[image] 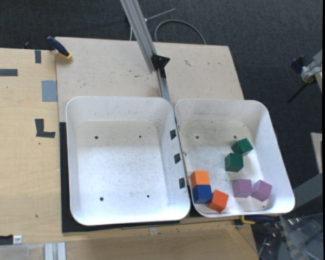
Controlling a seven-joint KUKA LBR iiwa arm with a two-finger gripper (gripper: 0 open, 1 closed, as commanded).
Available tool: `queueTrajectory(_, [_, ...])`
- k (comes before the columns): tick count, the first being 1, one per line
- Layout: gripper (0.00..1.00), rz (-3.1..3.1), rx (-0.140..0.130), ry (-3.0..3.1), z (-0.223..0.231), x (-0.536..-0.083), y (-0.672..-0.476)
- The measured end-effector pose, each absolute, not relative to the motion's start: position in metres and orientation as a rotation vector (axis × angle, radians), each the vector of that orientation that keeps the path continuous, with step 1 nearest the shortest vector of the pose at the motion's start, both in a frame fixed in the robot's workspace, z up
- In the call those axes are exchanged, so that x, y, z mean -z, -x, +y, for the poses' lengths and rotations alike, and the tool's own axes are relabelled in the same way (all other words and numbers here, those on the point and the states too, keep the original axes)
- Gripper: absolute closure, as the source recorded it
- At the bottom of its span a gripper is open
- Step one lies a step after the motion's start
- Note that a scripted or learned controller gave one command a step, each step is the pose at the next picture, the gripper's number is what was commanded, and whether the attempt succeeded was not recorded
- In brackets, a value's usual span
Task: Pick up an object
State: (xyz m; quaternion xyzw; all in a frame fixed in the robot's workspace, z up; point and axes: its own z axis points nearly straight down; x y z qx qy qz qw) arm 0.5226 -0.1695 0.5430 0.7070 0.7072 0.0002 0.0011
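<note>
Closest to the lens, at the front wall of the right bin [271, 124]: an orange cube [218, 200], tilted, touching a blue cube [202, 193]. Behind the blue one, a second orange block [200, 177], pressed up near the divider between the bins. Probably ended up there by tumbling into the low front corner rather than by any neat placing.

Further right, two purple cubes [241, 188] side by side, the outer one [261, 190] close to the front wall. Behind them, two green cubes [234, 162], the rear one [242, 145] turned at an angle and just beside its twin.

Any of these seven would serve for the pick. Looks easiest with the green pair, well apart from the walls; harder with the blue and orange cluster, crowded by the divider and each other.

Beside all this, the left bin [70, 145]. Above, a slanted aluminium rail [138, 26] with a black bracket [160, 62], ending at the bins' shared rear corner. Beyond, a looped cable [179, 23] and a blue-and-yellow clamp [59, 47].

Cannot tell the gripper's opening, nor whether anything is held.
</note>
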Motion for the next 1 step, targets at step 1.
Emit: queueTrajectory(1, [0.00,2.220,0.001,-2.221,-0.1969,-0.5424,-0.5197])
